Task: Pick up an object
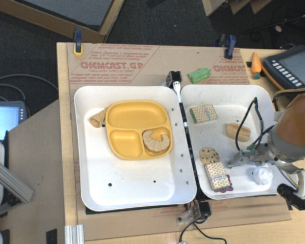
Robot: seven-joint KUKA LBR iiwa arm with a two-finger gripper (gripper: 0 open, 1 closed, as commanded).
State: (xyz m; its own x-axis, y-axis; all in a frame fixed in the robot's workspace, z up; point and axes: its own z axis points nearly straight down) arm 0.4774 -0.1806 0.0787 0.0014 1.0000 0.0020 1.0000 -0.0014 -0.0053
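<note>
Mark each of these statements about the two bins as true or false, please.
1. The yellow tray lies in the left bin. True.
2. A pale round thing sits in the tray's large top compartment. False: it sits in the lower right compartment.
3. The tan block lies in the right bin. True.
4. The green thing lies inside the right bin. False: it lies on the board behind the bins.
5. A patterned pouch lies near the right bin's front edge. True.
</note>
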